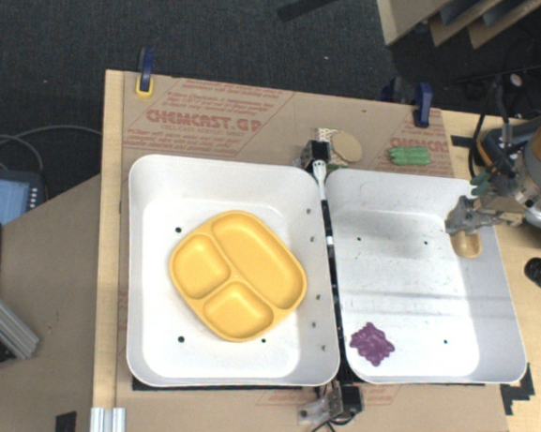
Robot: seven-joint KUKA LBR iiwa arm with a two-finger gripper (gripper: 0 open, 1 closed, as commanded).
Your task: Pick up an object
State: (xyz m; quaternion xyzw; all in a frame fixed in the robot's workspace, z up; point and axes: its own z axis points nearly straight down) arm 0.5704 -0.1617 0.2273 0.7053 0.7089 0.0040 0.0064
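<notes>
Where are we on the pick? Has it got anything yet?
Nothing looks picked yet. The yellow divided plate lies flat in the left bin, and the purple object lies on the floor of the right bin. The gripper sits at the right bin's far right edge, away from both. Whether it grips anything is unclear. Left to do: reach an object, grasp, lift.

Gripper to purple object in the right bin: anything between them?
No. In the camera view, the gripper sits at the right bin's upper right; only bare, scuffed white floor runs down to the purple object.
</notes>
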